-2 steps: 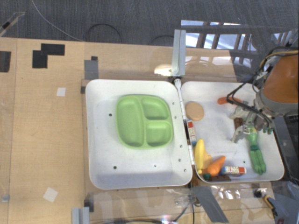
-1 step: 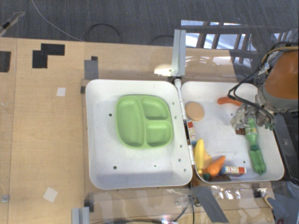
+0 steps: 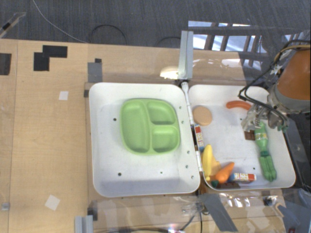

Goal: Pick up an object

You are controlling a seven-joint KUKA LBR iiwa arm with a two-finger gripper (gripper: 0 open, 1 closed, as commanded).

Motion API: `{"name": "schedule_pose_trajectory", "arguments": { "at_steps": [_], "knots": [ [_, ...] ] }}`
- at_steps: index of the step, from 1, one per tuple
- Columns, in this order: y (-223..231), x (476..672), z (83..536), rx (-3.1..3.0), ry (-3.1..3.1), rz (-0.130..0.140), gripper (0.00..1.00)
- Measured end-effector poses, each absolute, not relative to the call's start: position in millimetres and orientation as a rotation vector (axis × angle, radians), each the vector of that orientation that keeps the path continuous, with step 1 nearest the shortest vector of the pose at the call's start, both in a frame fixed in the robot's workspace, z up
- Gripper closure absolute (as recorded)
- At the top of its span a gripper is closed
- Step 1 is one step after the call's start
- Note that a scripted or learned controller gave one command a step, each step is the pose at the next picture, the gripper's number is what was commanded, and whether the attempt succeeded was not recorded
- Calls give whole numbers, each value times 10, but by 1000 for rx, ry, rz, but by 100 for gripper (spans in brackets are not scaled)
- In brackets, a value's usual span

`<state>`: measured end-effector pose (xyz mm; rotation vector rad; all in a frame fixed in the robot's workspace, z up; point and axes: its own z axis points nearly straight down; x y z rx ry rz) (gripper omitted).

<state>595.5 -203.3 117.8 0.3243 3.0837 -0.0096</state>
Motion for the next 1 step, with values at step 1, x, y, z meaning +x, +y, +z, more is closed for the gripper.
{"name": "schedule_pose_trajectory", "arguments": {
  "at_steps": [1],
  "knots": [
    [-2064, 5002, 921, -51, 3126, -7, 100]
  ]
}}
